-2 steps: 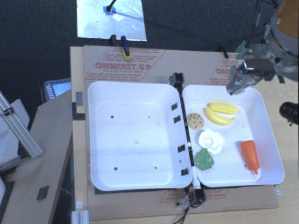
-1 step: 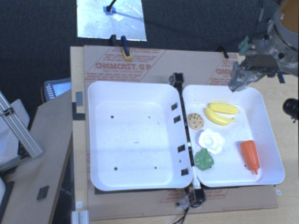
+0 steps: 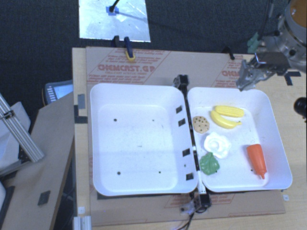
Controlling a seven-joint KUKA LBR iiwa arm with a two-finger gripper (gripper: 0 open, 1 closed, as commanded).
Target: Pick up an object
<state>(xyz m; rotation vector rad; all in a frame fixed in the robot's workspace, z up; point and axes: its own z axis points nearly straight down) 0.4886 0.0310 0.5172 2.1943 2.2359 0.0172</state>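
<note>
Two white bins (image 3: pixel 139 92) — gripper (image 3: pixel 245 83) over right bin's far rim.

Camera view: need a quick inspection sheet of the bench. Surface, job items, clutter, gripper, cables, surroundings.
Surface: brown board bearing left bin and right bin, side by side.
Job's things: all in the right bin: corn, banana, cookie, fried egg, green leafy piece, carrot.
Clutter: yellow clamp at the board's far edge.
Grippers: gripper above the right bin's far rim, nothing between its fingers.
Cables: wires at the near edge between bins.
Surroundings: shiny sheet on dark carpet; aluminium rail at left.
</note>
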